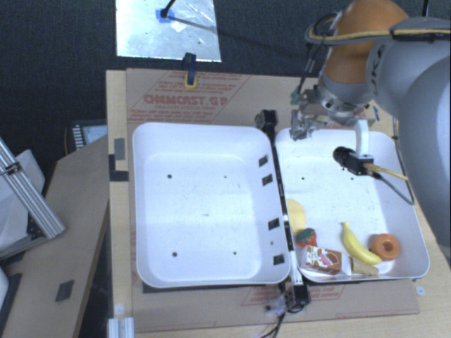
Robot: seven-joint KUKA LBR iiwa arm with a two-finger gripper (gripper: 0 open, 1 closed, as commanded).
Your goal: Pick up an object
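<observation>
The pincer (301, 127) hangs over the right bin's (405, 210) far left corner, at about eleven o'clock. I cannot tell if it holds anything. Down at six o'clock lie a banana (356, 243), an orange ring (385, 246) and a small packet (324, 259).

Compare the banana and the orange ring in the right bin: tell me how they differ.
The banana is yellow, long and curved; the orange ring is orange, round, with a hole in its middle. The banana stretches along the bin floor, while the ring is compact. Both lie side by side near the front of the right bin, away from the gripper.
</observation>
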